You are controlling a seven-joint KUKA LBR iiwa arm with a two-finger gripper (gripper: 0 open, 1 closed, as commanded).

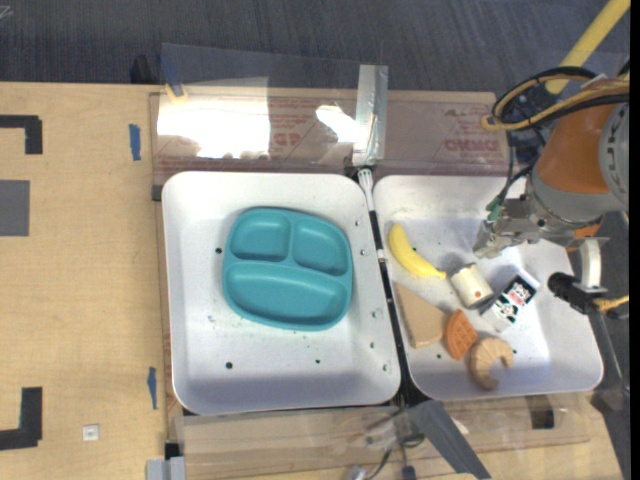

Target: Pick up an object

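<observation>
Bench, 2 shallow white bins side by side. Left white bin [190,368], centre-left of the frame: 1 teal plastic plate with 3 compartments [288,266], lying flat, well apart from the arm. Right white bin [570,368], centre-right: 1 yellow banana [412,256] near its upper-left corner, curving down toward 1 small cream cylinder [470,287]; just below these, 1 tan flat piece [425,323], 1 orange textured chunk [460,335] and 1 pale wooden block [487,361], the last 3 crowded close; 1 small black-and-white printed box [514,299] just right of the cylinder. Grey arm with orange band [585,153] at the upper right; its two-finger gripper [505,233] hangs above the bin's upper middle, between banana and printed box, nothing between its fingers; whether these stand wide or narrow cannot be told. Risks, as judged: descent onto bare bin floor between items, closing on nothing; a glancing finger rolling the cylinder or banana aside; crowded items jamming the fingers.
</observation>
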